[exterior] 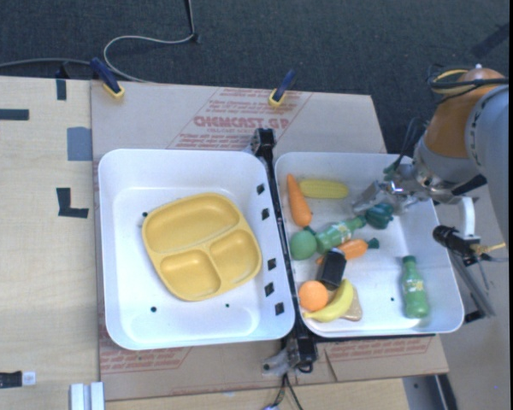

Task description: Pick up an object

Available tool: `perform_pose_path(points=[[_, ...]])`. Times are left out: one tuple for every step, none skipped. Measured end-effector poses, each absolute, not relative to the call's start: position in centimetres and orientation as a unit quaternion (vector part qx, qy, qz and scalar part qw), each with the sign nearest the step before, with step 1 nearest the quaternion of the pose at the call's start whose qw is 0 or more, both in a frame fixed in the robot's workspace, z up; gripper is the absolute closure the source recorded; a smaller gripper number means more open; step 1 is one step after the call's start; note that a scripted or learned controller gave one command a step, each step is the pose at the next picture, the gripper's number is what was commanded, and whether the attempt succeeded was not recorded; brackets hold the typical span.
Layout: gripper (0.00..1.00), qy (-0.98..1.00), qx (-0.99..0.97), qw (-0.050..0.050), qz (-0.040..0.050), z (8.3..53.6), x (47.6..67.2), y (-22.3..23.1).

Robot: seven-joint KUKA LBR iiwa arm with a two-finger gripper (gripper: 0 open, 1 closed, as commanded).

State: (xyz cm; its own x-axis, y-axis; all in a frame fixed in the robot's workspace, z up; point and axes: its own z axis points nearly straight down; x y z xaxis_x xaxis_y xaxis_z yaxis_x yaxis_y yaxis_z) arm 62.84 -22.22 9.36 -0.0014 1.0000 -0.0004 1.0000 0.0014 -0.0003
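Seemingly spread, the fingers [369, 200] hover near the right bin's [436, 310] far rim, toys crowding leftward.

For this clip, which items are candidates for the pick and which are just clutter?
Job: gripper; right bin items: corn, carrot, green ball, green bottle, orange, banana, black block.

Lying about: yellow tray in left bin, clamps, cable.

Hidden and unclear parts
The gripper [378, 196] fingers are too small to read; the banana [335, 304] partly covers a tan item [352, 313].
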Motion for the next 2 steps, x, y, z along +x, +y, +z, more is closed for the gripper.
perform_pose_path(points=[[0.0, 0.708, 0.707, 0.003, 0.0004, 8.69, 62.94, -18.65], [0.0, 0.707, 0.707, 0.003, -0.0002, 8.67, 63.39, -18.06]])
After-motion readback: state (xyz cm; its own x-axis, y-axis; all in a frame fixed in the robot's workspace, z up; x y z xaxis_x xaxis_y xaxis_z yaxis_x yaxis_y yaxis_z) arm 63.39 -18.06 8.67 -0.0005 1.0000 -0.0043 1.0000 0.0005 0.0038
